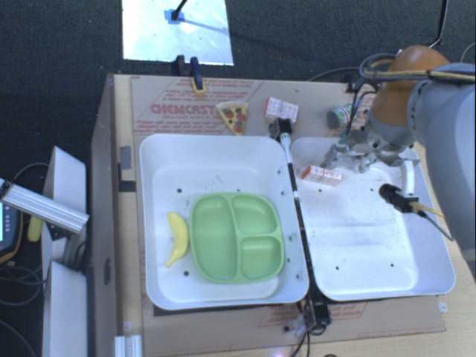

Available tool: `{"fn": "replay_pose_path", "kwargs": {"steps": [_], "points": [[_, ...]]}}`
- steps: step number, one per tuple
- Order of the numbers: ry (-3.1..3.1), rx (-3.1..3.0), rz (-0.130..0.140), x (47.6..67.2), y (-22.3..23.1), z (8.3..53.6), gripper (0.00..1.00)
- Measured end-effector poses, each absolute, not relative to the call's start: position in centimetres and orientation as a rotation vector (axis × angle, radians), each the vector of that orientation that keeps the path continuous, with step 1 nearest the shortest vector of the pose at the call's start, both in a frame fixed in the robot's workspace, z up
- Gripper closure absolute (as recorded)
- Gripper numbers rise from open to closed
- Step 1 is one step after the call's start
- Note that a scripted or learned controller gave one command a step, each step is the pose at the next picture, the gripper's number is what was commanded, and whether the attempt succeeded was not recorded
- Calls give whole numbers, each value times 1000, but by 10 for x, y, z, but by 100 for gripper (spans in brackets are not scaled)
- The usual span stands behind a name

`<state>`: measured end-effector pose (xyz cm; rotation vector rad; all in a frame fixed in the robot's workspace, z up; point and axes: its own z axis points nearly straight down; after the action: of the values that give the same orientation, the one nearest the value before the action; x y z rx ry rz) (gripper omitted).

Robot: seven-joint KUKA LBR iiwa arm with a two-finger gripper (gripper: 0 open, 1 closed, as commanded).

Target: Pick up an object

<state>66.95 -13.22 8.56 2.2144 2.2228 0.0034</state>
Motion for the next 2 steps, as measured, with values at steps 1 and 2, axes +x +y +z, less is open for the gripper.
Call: {"fn": "replay_pose_path", "kwargs": {"steps": [1, 2], "points": [[2225, 2215, 3, 650, -102, 85, 0], [2221, 2217, 2, 669, -135, 85, 0]]}}
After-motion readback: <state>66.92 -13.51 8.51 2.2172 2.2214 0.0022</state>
